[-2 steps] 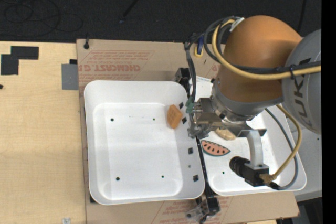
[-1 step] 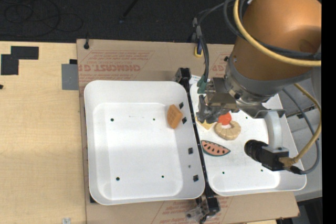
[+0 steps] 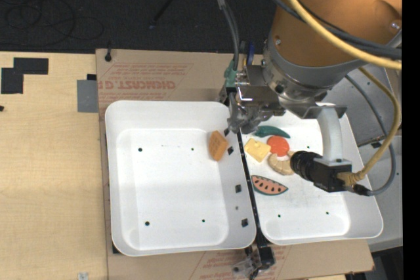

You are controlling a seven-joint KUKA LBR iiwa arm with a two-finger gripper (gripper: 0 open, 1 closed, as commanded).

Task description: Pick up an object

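Your gripper [image 3: 241, 116] hangs over the divider between the bins, fingers' state impossible to tell, with the orange block [image 3: 218, 145] just below-left of it in the left bin [image 3: 131, 233].

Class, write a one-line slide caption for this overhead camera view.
KUKA arm's gripper hovers at the bins' divider, an orange block in the left bin, toy foods in the right bin.

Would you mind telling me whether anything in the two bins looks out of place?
One orange-brown piece lies alone in the left bin, near its right wall, while the other toy foods cluster in the right bin. Nothing looks spilled or damaged.
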